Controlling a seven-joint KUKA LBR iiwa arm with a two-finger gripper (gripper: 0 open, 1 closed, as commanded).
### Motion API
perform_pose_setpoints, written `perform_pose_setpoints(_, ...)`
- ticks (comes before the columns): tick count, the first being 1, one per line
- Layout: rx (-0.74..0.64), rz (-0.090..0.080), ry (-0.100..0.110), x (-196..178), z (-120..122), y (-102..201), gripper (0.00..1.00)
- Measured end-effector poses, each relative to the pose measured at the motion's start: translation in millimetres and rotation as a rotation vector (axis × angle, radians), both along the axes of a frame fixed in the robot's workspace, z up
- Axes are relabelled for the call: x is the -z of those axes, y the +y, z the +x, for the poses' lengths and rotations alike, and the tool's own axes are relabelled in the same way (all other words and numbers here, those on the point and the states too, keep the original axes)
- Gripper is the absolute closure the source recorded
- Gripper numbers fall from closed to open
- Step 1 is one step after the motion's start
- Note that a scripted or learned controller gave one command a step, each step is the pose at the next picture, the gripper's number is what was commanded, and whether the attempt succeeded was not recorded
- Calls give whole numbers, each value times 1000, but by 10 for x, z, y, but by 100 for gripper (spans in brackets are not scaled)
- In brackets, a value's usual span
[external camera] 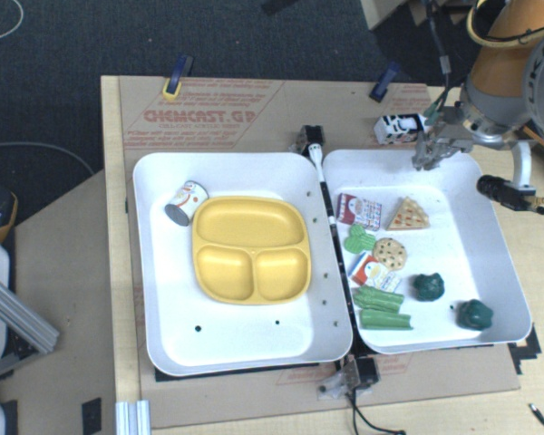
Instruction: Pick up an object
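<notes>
On the bench (63,270) sit two white bins side by side. In the left bin (159,315) lies a yellow tray (251,247) with three parts, and a small can (185,202) is tipped over just beside it. The right bin (503,270) holds toy food: a pizza slice (407,215), a cookie (390,254), a red and white box (359,210), green beans (381,308) and two dark green lumps (427,286).

The gripper (430,154) hangs over the far edge of the right bin, near a small black and white thing (396,128) that sits outside the bin. It holds nothing, and I cannot tell how wide it is. Nothing is picked up yet, so I think it is choosing. Next it should move over one toy, like the pizza slice, and go down.
</notes>
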State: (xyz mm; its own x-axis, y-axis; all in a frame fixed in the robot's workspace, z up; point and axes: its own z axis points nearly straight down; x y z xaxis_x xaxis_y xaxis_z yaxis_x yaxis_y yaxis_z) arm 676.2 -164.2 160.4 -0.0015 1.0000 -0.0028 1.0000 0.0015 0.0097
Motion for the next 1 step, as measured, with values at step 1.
perform_pose_setpoints(1,1,-1,1,-517,51,-91,100)
